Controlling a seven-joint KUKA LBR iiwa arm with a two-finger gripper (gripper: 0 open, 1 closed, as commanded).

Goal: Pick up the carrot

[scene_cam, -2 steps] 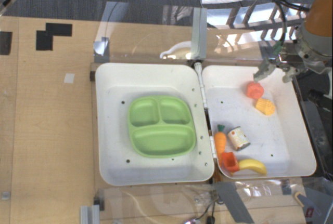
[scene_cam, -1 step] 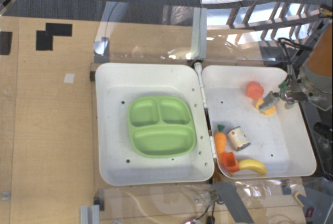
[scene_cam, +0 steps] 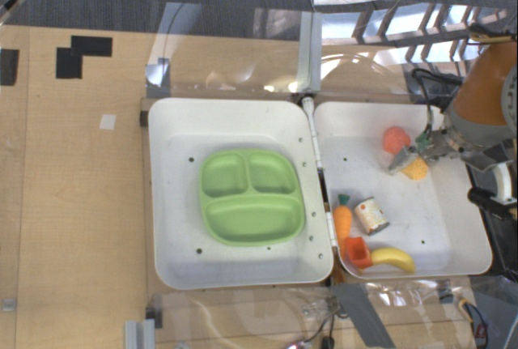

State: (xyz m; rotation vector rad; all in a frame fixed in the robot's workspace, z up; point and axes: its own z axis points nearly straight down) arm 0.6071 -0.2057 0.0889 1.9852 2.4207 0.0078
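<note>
The carrot (scene_cam: 343, 221) is orange with a green top. It lies against the left wall of the right bin (scene_cam: 453, 214), pointing toward the near edge. My gripper (scene_cam: 407, 159) hangs over the upper middle of that bin, well up and to the right of the carrot. Its tip sits between a red round fruit (scene_cam: 395, 139) and a yellow piece (scene_cam: 417, 170). Nothing shows in its grip.
A small can (scene_cam: 372, 215) lies just right of the carrot. A red-orange piece (scene_cam: 357, 252) and a banana (scene_cam: 392, 260) sit at the bin's near edge. The left bin (scene_cam: 174, 177) holds a green divided plate (scene_cam: 252, 196).
</note>
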